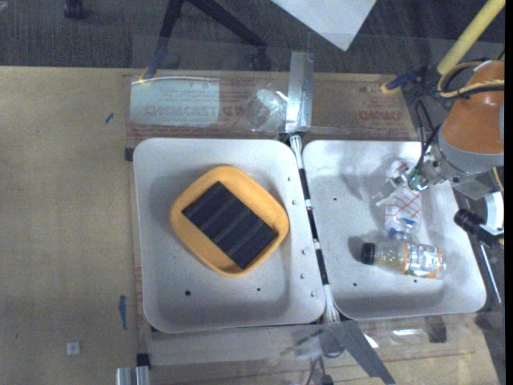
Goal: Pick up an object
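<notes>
while end effector hovers | bottle lies just below it, apart

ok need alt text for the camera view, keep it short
Two white bins sit side by side: the left bin holds a yellow tray with a dark panel, the right bin a small bottle lying on its side. The gripper hangs above the right bin.

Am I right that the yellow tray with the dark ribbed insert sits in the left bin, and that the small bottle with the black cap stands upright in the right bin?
Not quite. The camera view shows the bottle lying on its side in the right bin, black cap pointing toward the left bin. The rest holds: the yellow tray with the dark ribbed insert does sit in the left bin.
</notes>
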Controlling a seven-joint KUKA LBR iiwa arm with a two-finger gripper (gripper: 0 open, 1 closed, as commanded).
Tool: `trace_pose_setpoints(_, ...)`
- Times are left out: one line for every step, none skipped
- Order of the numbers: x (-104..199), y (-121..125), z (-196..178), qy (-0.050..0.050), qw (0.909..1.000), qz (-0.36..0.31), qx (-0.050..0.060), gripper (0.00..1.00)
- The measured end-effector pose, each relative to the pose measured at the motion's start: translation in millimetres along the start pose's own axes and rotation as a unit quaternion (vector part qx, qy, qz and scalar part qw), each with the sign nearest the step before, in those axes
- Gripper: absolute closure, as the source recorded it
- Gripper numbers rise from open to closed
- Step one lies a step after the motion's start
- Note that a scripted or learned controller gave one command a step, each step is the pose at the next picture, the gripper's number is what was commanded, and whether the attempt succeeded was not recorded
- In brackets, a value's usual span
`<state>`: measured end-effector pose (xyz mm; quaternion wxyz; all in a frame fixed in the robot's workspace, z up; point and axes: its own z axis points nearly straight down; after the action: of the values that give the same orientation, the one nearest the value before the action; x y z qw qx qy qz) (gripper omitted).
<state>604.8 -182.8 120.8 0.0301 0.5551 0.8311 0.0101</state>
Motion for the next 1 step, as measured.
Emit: trace_pose_setpoints(5.2,-2.3,-1.3,-0.004,1.0,-0.002,-0.001,0.0)
